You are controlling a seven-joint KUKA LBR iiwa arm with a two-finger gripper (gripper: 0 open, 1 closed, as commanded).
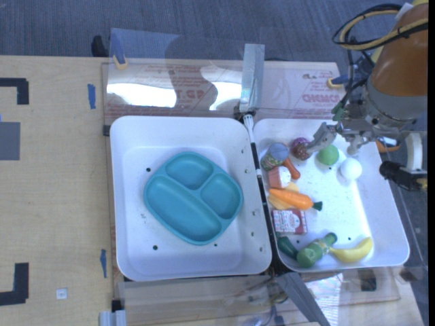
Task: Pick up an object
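In the camera view, two shallow white bins are being seen side by side on the bench. The left bin is being occupied by a teal divided plate lying flat near its middle. The right bin is being filled with small toy foods: a purple piece and a blue-grey piece near the far left corner, a green ball and a white ball just beside each other toward the far right, an orange carrot lying across the left side, a red-and-white packet just in front of it, and, along the near edge, a dark green vegetable touching a yellow banana. The gripper is being held over the far part of the right bin, close above the green ball; whether anything is being gripped, or how wide the pincer is being held, cannot be told.
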